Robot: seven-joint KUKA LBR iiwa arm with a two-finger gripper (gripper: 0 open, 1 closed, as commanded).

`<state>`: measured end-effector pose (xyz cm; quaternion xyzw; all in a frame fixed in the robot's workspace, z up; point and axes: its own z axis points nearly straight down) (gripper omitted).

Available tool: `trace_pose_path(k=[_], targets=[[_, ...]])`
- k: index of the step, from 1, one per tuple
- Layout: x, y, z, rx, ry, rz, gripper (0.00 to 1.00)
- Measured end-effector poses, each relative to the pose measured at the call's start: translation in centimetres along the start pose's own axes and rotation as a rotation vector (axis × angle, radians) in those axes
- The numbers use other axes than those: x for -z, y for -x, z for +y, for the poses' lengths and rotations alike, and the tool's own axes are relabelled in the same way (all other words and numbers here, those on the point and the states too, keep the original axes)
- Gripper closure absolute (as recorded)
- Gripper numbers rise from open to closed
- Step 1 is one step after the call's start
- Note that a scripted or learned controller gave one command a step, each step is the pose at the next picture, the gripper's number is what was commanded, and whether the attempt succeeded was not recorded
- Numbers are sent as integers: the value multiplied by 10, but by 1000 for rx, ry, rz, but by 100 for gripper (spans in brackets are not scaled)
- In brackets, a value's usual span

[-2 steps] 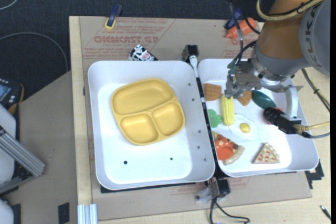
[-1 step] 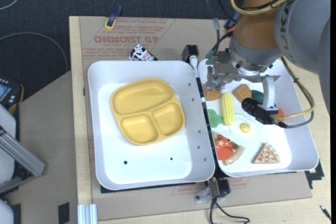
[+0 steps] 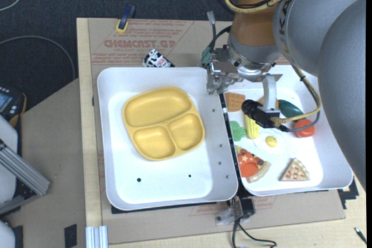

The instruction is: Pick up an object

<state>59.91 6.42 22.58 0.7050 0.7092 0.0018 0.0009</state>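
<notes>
My gripper (image 3: 216, 79) hangs low over the far left corner of the right bin (image 3: 325, 174), close to the wall between the two bins. Just beside it in that bin lies an orange-brown cracker piece (image 3: 235, 101). Further forward are a green piece (image 3: 236, 129), a yellow corn cob (image 3: 253, 126) and a small yellow piece (image 3: 271, 140). Two pizza slices (image 3: 252, 164) (image 3: 296, 171) lie near the front. A red tomato (image 3: 303, 128) and a dark green piece (image 3: 289, 106) sit to the right, partly behind the arm.
The left bin (image 3: 110, 142) holds a yellow divided plate (image 3: 164, 122). A small black-and-white object (image 3: 156, 59) lies on the cardboard behind that bin. The big grey arm (image 3: 325, 20) covers the far right of the right bin.
</notes>
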Motion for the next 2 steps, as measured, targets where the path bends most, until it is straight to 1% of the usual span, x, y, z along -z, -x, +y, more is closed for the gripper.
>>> trace_pose_path(k=[1,2], targets=[[-2,-4,19,-3,0,-1,100],[-11,-11,23,-5,-4,-2,100]])
